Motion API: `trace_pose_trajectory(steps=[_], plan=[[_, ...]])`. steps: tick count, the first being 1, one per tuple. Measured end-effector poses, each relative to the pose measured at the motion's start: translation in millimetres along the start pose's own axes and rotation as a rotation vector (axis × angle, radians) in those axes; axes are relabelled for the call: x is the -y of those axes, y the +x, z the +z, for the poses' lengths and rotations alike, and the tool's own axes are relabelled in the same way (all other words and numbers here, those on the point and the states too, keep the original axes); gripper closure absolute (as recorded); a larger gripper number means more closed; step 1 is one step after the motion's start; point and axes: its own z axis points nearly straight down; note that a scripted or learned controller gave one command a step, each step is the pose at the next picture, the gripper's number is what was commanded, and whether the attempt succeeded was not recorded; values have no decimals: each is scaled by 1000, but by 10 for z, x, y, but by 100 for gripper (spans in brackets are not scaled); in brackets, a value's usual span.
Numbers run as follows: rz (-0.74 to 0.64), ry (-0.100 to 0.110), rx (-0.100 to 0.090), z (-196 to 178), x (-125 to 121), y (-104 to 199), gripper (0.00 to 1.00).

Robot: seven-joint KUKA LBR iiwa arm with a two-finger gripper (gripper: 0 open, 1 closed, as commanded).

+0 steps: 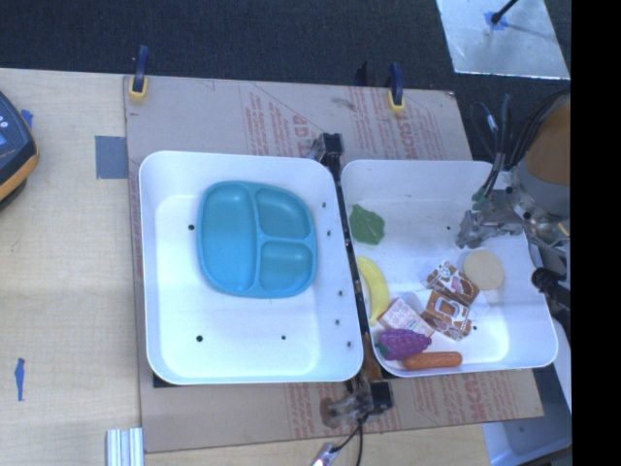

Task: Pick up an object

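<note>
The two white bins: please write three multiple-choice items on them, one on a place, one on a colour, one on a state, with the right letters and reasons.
1. Where does the blue divided plate lie?
A. in the left bin
B. in the right bin
C. on the cardboard

2. What colour is the banana?
A. red
B. yellow
C. blue

3. Where is the gripper?
A. over the left bin
B. over the right bin, near the beige round piece
C. outside both bins

Answers: 1 A, the plate rests on the left bin's floor. 2 B, it lies yellow beside the divider. 3 B, it hangs above the right bin's right part.
</note>
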Motion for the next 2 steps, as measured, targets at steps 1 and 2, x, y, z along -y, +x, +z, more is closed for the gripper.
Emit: trace_pose_trajectory(steps=[1, 2], plan=[[0, 1, -1, 4, 1, 4, 0], [-3, -1, 0, -348, -790, 116, 0]])
